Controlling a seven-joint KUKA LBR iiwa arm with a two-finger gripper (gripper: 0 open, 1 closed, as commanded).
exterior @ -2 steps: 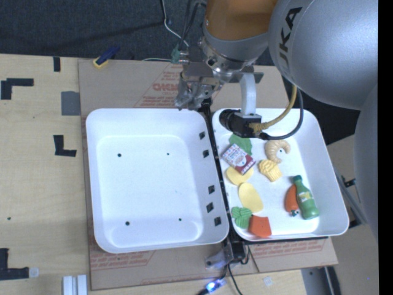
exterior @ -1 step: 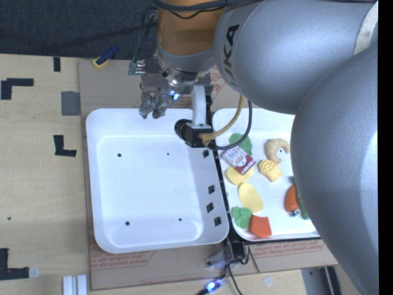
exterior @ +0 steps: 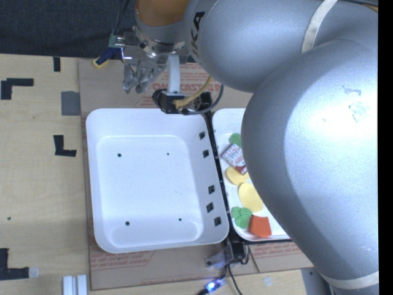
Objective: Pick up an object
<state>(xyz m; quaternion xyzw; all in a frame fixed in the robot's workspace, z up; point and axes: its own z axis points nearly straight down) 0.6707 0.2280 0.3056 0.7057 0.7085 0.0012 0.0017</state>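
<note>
My gripper (exterior: 139, 81) hangs beyond the far edge of the left bin (exterior: 93, 165), over the brown cardboard, under the orange wrist band. It looks open, and I see nothing between its fingers. The objects lie in the right bin (exterior: 222, 192), along its left strip: a green piece (exterior: 234, 139), a red and white packet (exterior: 234, 157), two yellow pieces (exterior: 236, 176) (exterior: 250, 196), a green leafy piece (exterior: 241, 216) and an orange-red piece (exterior: 260, 226). The big grey arm (exterior: 307, 134) hides the rest of that bin.
A black cable with a yellow part (exterior: 184, 101) dangles by the far corner between the two bins. Black clips (exterior: 210, 189) line the divide. A blue-handled clamp (exterior: 105, 57) sits left of the gripper. Black tape marks (exterior: 61, 146) lie on the bench at left.
</note>
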